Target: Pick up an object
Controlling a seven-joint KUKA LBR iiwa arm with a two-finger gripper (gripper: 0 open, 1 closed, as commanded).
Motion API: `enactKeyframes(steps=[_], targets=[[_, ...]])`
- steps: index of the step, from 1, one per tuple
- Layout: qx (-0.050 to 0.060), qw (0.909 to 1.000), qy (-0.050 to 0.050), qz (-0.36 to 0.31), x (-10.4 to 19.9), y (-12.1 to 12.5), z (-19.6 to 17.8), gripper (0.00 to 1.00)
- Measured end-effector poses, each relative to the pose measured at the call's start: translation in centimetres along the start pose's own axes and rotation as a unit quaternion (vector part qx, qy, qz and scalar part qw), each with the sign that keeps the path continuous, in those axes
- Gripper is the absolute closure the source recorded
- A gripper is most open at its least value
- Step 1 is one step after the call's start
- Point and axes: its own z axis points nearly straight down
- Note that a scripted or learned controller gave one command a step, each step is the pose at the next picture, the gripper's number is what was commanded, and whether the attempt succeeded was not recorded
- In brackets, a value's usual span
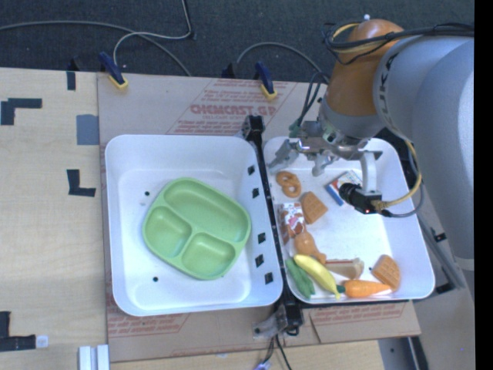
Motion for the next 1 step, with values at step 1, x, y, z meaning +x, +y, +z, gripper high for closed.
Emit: enactKeyframes(steps=[1], targets=[[0.000,1.0000,-0.001,0.001,-2.36,-0.28,-0.01,0.00]])
